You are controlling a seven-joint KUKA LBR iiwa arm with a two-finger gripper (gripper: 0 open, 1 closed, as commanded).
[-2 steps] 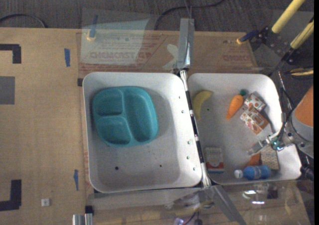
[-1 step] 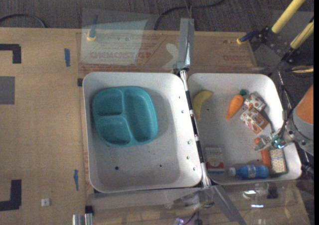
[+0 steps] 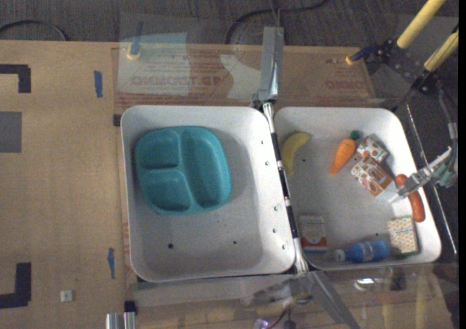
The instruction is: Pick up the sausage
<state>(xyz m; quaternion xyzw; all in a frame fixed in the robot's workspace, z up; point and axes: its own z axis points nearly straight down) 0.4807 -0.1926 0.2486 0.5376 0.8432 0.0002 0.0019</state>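
Nearest, a blue bottle (image 3: 366, 251) lies along the right bin's (image 3: 331, 120) front edge. Beyond it, by the right wall, the gripper (image 3: 416, 184) stands with jaws closed on the orange-red sausage (image 3: 412, 201). A teal plate (image 3: 182, 168) sits in the left bin (image 3: 193, 262).

— Lighting? Even and moderately bright, diffuse, from overhead. Soft shadow under the teal plate (image 3: 182, 169), falling to its lower right on the left bin (image 3: 196, 251).

— Glare? Pale sheen across the clear sheet (image 3: 189, 73) above the bins; mild washout on the white floor of the right bin (image 3: 328, 196). Reflections along the lower edge near the glass.

— Sharpness? Soft throughout, low resolution. Gripper (image 3: 426, 178) smeared and semi-transparent at the right margin. Small package print unreadable.

— Distortion? Slight bowing of bench edges toward the corners. Carpet at top dim, grainy.
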